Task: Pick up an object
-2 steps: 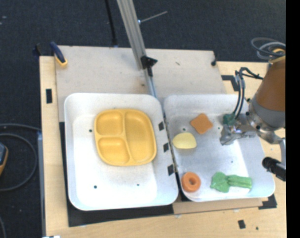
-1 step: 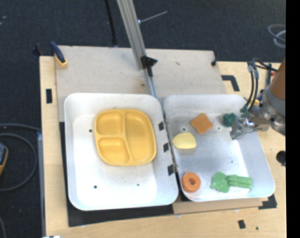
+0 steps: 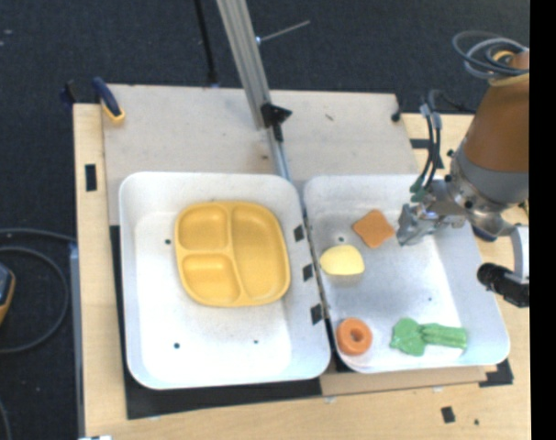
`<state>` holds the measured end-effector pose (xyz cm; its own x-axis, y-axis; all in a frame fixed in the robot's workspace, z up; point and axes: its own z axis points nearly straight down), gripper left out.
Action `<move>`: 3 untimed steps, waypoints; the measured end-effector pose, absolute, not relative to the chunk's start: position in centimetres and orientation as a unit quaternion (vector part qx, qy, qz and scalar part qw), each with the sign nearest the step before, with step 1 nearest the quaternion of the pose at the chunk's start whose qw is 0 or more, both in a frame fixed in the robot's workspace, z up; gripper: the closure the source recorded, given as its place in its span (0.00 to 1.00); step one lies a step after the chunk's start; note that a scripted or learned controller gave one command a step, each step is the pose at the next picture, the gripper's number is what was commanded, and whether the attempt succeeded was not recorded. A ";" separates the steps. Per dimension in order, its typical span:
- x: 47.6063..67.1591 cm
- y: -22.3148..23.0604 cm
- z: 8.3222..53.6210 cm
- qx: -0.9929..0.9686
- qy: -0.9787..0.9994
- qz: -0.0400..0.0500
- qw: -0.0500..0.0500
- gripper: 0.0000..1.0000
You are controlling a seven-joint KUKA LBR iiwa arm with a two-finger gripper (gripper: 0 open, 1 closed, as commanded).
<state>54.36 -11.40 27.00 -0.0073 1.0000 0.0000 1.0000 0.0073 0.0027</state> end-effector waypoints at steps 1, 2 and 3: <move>56.1 -6.7 25.4 0.705 0.709 0.000 0.000 1.00; 57.8 -0.8 25.6 0.704 0.710 0.001 0.000 1.00; 59.1 4.5 23.9 0.705 0.710 0.001 0.001 1.00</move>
